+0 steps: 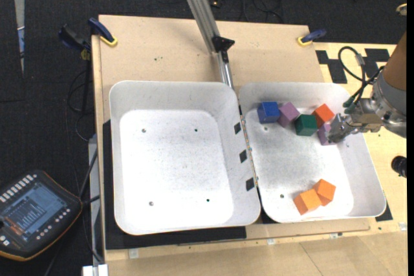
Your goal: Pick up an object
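Note:
The right bin (362, 168) holds several small blocks. Along its far side sit a blue cube (268, 112), a purple cube (288, 113), a green cube (305, 125) and an orange cube (324, 114). A second purple block (324, 135) lies just right of the green one, right up against my gripper (337, 130), which reaches in low from the right edge of the bin. Whether that block is gripped is hidden by the gripper body. Two orange blocks (308, 201) (326, 191) lie together near the bin's front.
The left bin (123, 139) stands beside the right one, with a black-marked rim (246, 152) between them. A slanted metal pole (200, 3) crosses the back of the bench. A teach pendant (32, 210) lies off the bench at the lower left.

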